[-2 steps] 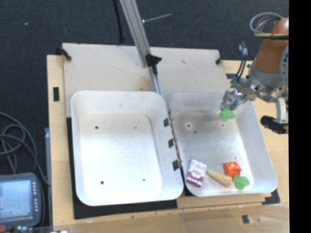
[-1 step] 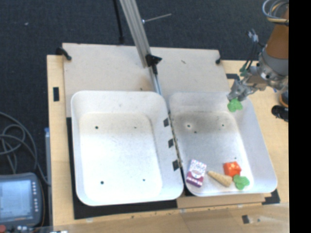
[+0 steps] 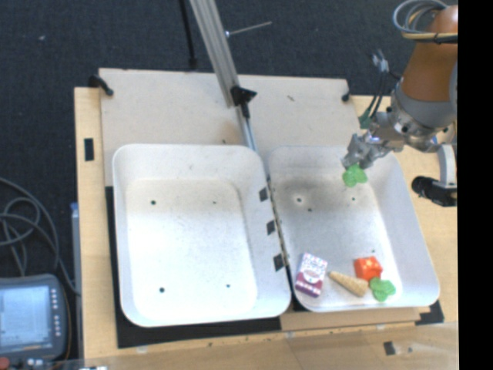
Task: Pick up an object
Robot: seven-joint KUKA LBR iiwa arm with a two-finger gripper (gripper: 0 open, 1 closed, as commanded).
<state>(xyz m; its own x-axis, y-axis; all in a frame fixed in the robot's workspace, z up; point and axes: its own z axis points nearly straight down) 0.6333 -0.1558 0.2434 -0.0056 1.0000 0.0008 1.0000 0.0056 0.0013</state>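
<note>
A: Where does the gripper (image 3: pixel 360 160) sit?

B: Over the far right part of the right bin (image 3: pixel 400 199), with a small green piece (image 3: pixel 354 177) right under its tip — touching or nearly so.

A: Do the fingers hold it?

B: That cannot be told; the tip is a grey blur from this angle, and the green piece may be gripped or may just lie on the bin floor below.

A: So which step is this?

B: Probably the grasp itself, or the start of a lift. The next move calls for a straight rise — the piece coming up with it would prove the hold.

A: And the rest?

B: A purple carton (image 3: pixel 310 274), a cone (image 3: pixel 349 283), a red block (image 3: pixel 367 267) and a green lump (image 3: pixel 382 288) crowd the near corner. The left bin (image 3: pixel 127 168) lies beside it on the surface (image 3: pixel 169 106).
</note>
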